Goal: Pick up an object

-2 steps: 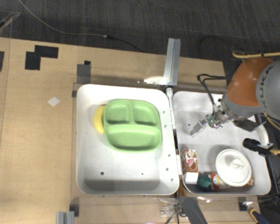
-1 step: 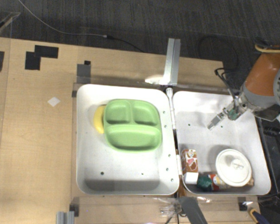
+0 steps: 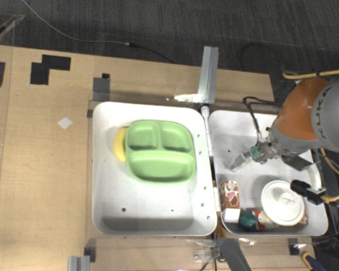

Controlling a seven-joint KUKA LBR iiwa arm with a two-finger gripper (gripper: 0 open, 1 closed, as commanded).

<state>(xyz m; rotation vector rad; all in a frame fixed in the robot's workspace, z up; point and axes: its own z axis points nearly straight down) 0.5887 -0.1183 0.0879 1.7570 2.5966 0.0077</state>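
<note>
Left of the gripper (image 3: 258, 152), across the divider, the left bin (image 3: 148, 216) carries the largest item: a green compartment tray (image 3: 159, 149), smooth moulded plastic with rounded corners and three wells, and a yellow object (image 3: 120, 144) peeking from under its left edge. The arm (image 3: 315, 114), grey with a glossy orange band, reaches into the right bin (image 3: 232, 127). Below and right of the gripper sits a round white lidded container (image 3: 283, 202); below and left, a small printed carton (image 3: 230, 195); beside that, a dark green item (image 3: 248, 220). Gripper hangs low over bare bin floor, nothing visibly between its tips; aperture cannot be told. Judged step: approach, no object secured. Next move needs repositioning over a target, likely the carton.
</note>
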